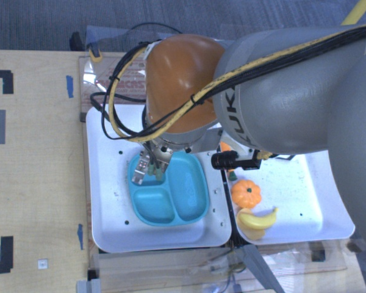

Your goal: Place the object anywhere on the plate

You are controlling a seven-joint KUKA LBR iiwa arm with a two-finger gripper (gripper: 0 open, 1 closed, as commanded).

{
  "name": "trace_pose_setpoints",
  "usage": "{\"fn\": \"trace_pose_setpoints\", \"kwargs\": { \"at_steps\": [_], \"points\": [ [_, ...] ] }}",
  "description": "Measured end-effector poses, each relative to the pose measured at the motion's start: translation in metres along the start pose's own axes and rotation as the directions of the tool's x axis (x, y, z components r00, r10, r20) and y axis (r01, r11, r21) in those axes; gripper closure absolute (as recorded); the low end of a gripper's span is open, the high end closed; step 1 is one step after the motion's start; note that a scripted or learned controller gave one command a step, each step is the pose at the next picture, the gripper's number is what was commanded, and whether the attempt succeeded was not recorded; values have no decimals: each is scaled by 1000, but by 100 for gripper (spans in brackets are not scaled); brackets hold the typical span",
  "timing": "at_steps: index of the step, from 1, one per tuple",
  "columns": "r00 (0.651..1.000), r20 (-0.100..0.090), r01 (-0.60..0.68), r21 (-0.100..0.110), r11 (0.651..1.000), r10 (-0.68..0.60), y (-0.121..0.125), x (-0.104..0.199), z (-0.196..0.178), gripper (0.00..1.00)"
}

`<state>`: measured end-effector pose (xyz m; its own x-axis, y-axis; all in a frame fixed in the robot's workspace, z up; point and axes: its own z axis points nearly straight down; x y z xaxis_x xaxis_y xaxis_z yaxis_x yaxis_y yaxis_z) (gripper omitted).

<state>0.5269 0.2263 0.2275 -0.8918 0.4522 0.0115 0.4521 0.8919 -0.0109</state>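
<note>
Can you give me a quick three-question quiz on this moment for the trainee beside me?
1. True or false: the blue plate sits in the right bin.
2. Which things lie together near the right bin's left wall? A) a small pumpkin and a banana B) a cup and a spoon C) two blocks
3. Fill the gap: the gripper is above the plate's ____ left part.

Key
1. False. The plate is in the left bin.
2. A. The orange pumpkin lies just above the yellow banana in the picture.
3. Upper. It hangs over the plate's upper left compartment, under the arm's orange band.
</note>
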Motion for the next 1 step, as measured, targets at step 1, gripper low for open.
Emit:
{"fn": "trace_pose_setpoints", "kwargs": {
  "at_steps": [1],
  "points": [
    [1000, 16, -5, -15, 1000, 5, -24, 2, -209, 100]
  ]
}}
